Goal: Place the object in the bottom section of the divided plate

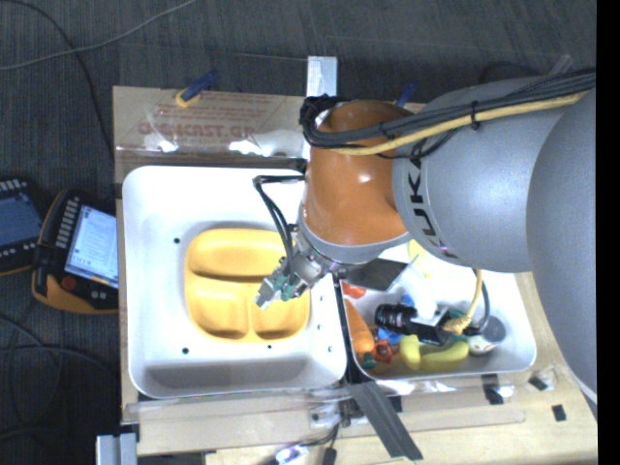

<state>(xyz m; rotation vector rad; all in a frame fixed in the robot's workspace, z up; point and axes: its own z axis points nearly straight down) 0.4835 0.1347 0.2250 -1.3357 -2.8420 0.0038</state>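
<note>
Gripper (279, 289) hangs over the yellow divided plate (228, 260), near its right rim. You cannot tell from here whether it is open or closed, or whether it holds anything. Around it: bare white floor of the left bin (160, 211) on all sides of the plate; the bin's dividing wall is just to the right. The object cannot be singled out; mixed items (426, 342) lie in the right bin (513, 352), beyond that wall.

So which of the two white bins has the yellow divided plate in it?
The left bin: the yellow divided plate lies in it under the gripper. The right bin holds small jumbled objects.
</note>
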